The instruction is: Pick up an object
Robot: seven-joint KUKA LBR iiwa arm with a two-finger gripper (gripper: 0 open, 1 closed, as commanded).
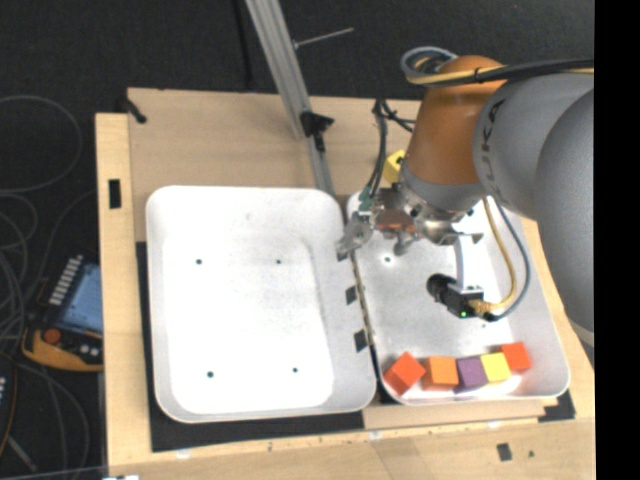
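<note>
5 blocks sit in 1 row along the near edge of the right bin (535, 313): 1 red-orange block (406, 371), 1 orange block (441, 371), 1 purple block (469, 372), 1 yellow block (495, 368), 1 more red-orange block (516, 357), each touching the next. The tool (392, 230) hangs over the far-left part of that bin, well apart from the blocks; can't tell if it's apart or together, nothing seen in it. 2 white bins on the table (220, 138); left bin (240, 298) w/ no blocks.
</note>
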